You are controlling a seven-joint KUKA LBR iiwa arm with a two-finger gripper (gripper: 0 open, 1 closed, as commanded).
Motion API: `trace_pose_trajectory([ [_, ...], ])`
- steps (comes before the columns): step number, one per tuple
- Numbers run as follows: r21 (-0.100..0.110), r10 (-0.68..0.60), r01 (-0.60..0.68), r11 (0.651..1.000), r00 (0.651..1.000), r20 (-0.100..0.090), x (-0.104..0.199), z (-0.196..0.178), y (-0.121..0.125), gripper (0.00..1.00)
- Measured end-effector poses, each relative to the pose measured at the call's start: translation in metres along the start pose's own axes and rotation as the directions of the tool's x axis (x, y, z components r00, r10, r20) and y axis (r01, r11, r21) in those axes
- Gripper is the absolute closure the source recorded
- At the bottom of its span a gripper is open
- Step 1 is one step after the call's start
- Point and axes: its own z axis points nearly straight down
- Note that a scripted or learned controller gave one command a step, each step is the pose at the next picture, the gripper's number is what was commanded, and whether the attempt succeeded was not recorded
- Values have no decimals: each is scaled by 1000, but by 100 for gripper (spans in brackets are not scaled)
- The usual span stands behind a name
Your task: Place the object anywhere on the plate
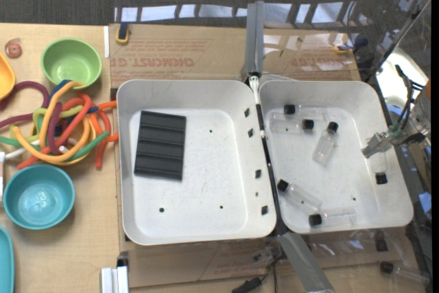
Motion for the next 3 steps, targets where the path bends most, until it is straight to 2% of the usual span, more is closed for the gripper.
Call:
trace_pose_trajectory([
  [1,-3,44,-44,999,999,2,-2,-17,6,100],
  [2,0,-121,121,993,993,-1,84,21,-24,100],
  [3,-2,-97,97,995,995,2,14,10,-29,100],
])
